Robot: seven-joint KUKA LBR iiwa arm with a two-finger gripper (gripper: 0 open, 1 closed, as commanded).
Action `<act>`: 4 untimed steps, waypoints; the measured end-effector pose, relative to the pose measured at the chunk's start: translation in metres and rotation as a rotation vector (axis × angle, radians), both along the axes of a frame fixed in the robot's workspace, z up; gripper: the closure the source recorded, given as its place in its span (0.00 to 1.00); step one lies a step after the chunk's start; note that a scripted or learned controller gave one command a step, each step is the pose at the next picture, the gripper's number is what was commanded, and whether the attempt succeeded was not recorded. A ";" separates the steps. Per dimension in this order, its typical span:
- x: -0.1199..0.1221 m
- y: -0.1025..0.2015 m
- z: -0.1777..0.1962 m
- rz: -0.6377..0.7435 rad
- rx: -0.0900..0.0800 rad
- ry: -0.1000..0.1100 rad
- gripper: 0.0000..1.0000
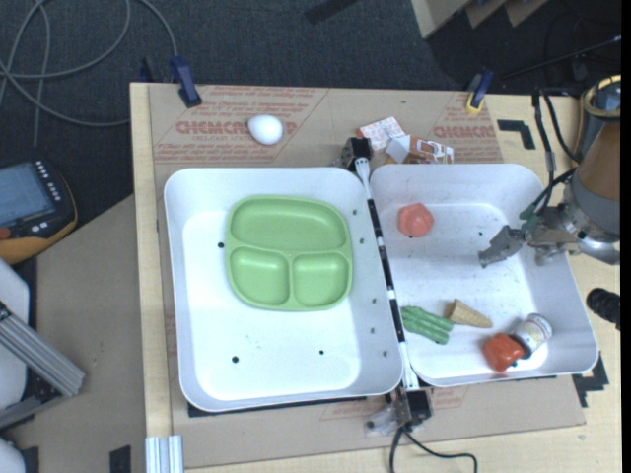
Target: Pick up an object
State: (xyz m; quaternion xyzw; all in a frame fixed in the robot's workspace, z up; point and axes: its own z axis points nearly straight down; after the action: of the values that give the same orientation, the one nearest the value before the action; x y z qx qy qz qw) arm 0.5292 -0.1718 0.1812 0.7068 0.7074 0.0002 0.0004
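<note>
Gripper [496,250] over the right bin [552,190], reaching in from 3 o'clock, tip pointing toward 9. Fingers: cannot tell whether wide or narrow, and nothing seen between them.

Candidates all in the right bin. Pink ball [415,220] at roughly 10 o'clock from the tip, near, alone on bare floor. Cone [468,313] at about 7 o'clock, long axis running 10 to 4, just beside the green piece [427,324], itself lying the same way. Red piece [503,352] and small jar [533,332] at 6 o'clock, touching each other, close to the bin's near wall.

Likely easiest: the ball, closest and clear on all sides, though apt to roll if nudged. For the cone, jaws best set across its long axis.

Left bin [187,294] bearing a green tray [290,252], well apart at 9 o'clock.
</note>
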 end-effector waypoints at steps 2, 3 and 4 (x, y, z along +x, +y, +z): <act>0.046 -0.019 0.095 0.000 -0.001 -0.002 0.00; 0.096 -0.039 -0.039 0.000 0.002 0.006 0.00; 0.138 -0.028 0.033 0.002 -0.001 -0.003 0.00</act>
State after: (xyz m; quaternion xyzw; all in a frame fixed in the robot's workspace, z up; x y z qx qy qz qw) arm 0.6676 -0.2003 0.2144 0.7063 0.7079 0.0008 0.0019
